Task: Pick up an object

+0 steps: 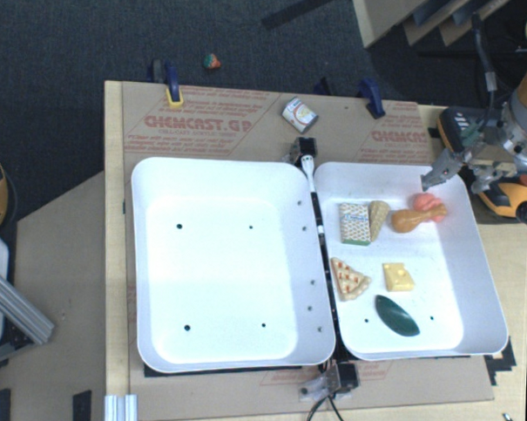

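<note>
Arm: enters at the tabletop's right edge, near the far right corner, wrist above the right bin's (479, 258) far right rim.
Jaws: "jaws" takes no point; they hang at the far right corner of the right bin, with one grey finger (441, 172) showing. Whether they are apart or together I cannot tell.
Drumstick (418, 215): orange-tan with a pink end, in the right bin near its far right corner, just below and slightly left of the jaws; nothing shows it being gripped.
Other items in right bin: green-white packet (355, 223) and cone (379, 217) left of the drumstick; pizza slice (348, 279), cheese wedge (398, 277) and dark green leaf (397, 317) toward the near edge.
Left bin (149, 244): beside the right bin, touching along the middle.
Tabletop far edge: small box (299, 114).
</note>
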Controlling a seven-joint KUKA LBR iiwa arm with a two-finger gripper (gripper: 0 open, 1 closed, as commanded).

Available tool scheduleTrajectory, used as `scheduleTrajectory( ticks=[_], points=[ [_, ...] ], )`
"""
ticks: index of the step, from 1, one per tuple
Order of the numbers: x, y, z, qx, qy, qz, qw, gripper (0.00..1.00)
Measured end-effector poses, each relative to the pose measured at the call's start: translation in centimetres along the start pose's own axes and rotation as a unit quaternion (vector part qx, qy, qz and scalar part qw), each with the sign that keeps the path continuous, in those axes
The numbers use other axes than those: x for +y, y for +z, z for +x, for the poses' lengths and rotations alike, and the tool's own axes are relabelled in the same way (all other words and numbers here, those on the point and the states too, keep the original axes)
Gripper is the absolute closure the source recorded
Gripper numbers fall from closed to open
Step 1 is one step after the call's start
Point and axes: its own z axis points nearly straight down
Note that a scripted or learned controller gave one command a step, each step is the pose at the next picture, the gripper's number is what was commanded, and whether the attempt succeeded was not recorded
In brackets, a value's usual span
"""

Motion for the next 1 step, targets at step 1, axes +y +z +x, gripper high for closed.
scheduleTrajectory(
  ticks=[1],
  points=[
    [3.12, 7.0, -3.18, 0.0, 0.001, 0.002, 1.0, 0.0]
  ],
)
